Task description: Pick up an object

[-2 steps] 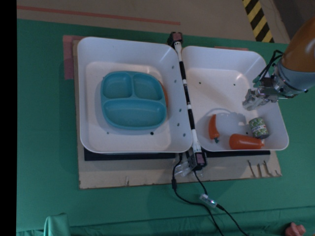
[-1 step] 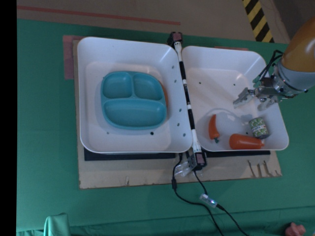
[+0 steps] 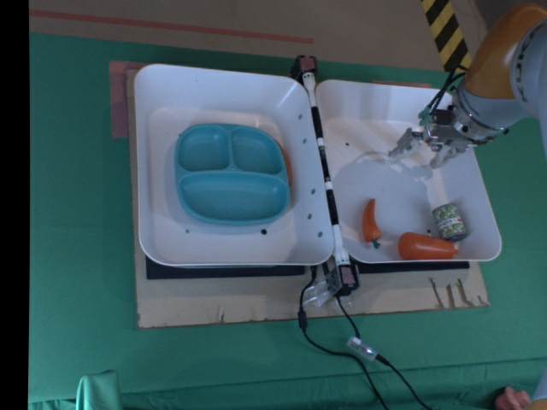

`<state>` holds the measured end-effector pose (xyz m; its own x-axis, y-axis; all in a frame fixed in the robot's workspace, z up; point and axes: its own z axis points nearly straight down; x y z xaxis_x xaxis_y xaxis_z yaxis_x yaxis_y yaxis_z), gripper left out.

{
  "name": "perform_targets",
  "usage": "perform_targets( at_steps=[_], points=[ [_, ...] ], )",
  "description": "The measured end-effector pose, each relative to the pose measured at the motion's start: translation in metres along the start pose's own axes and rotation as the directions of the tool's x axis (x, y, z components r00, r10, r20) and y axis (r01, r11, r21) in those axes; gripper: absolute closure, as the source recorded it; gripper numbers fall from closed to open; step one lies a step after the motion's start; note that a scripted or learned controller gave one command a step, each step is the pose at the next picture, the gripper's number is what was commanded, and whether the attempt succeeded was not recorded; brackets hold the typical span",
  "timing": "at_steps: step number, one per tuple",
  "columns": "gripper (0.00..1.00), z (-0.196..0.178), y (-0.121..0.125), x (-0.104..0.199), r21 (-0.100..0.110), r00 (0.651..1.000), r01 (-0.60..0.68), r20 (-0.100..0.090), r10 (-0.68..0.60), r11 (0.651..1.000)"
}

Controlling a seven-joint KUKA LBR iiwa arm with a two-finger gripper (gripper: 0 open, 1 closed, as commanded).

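- Near edge of right bin (image 3: 487, 229): large orange pepper (image 3: 425, 246) lying on its side, small green-labelled can (image 3: 449, 221) just behind it, slimmer orange pepper (image 3: 370, 221) to the left; all loose, likely candidates for picking.
- Further in: gripper (image 3: 425, 150) hovering above bare bin floor, fingers spread, nothing between them, seemingly poised to descend.
- Left bin (image 3: 154, 143): teal divided plate (image 3: 231, 174) resting flat at centre, well apart from the gripper.
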<state>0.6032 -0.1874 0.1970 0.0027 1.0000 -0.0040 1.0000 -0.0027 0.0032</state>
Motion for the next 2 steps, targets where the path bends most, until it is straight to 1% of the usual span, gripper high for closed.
perform_targets(
  at_steps=[1,2],
  points=[
    [0.0,0.001,0.064,0.061,0.0,1.0,0.001,-0.001,-0.001,1.0],
    [0.0,-0.009,0.098,0.093,0.002,1.0,0.001,-0.002,-0.001,1.0]
  ],
)
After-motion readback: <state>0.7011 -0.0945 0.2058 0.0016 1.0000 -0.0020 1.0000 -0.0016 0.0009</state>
